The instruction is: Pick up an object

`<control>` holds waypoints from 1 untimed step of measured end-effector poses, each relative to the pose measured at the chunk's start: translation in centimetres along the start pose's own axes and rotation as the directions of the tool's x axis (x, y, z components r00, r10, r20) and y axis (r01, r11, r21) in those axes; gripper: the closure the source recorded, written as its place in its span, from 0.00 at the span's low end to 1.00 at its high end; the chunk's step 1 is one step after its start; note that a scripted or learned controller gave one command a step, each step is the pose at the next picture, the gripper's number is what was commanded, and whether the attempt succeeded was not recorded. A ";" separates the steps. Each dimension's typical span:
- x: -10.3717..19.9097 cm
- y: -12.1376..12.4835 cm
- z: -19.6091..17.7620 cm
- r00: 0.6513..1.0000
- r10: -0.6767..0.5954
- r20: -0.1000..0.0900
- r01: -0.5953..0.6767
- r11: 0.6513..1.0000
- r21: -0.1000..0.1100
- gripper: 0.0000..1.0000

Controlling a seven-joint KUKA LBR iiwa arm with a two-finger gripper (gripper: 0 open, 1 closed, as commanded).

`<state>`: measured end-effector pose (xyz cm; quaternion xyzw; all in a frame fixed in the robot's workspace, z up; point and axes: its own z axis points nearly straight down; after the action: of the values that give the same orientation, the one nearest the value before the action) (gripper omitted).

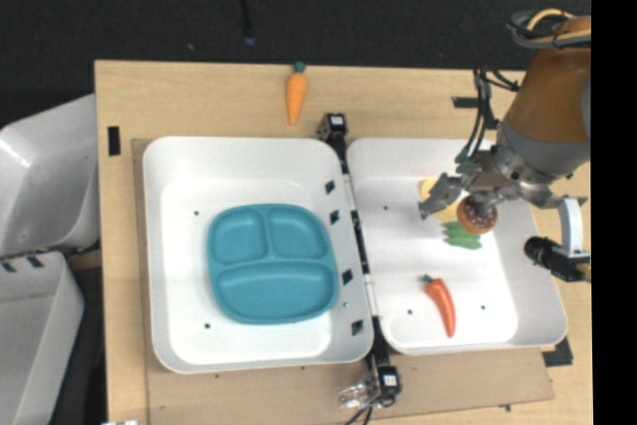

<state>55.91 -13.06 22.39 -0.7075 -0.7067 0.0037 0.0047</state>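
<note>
In the right bin (398,314) my gripper (450,200) hangs over a small cluster of toys: a yellow piece (428,185), a brown round piece (476,217) and a green piece (462,236). A red chili pepper (441,304) lies nearer the bin's front, apart from the gripper. The arm's wrist partly covers the cluster, so contact with it is unclear.
A blue divided plate (269,262) lies in the left bin (169,174). An orange carrot (296,95) rests on the wooden bench behind the bins. Black clips (332,125) line the seam between the bins.
</note>
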 end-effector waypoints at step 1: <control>0.0 0.3 -0.6 1.000 -0.003 0.002 0.003 1.000 -0.013 0.00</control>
<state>56.17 -13.06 23.04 -0.7066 -0.7076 0.0000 -0.0005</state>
